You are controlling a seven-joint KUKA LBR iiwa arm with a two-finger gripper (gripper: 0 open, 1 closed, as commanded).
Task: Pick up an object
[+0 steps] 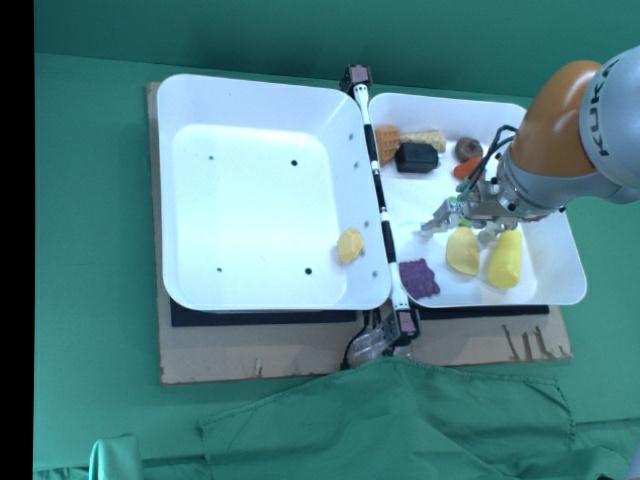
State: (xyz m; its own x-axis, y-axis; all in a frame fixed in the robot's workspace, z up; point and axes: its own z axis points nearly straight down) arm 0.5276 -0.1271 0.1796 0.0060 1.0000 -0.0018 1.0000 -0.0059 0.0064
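My gripper (462, 226) hangs low over the right bin (560, 286), with its fingers spread open and nothing between them. Just below it lies a pale yellow lump (462, 253), with a longer yellow piece (505, 259) beside it on the right. A purple object (418, 278) rests near the bin's front left corner. At the back of this bin are a black block (416, 157), an orange-brown piece (387, 144), a tan slice (426, 139), a brown ring (467, 149) and a red bit (465, 169). The arm hides part of the bin's right side.
The left bin (200, 98) holds one small yellow object (350, 245) near its front right corner. A black-and-white divider bar (377, 183) runs between the bins. Green cloth (400, 418) is bunched along the bench's front edge.
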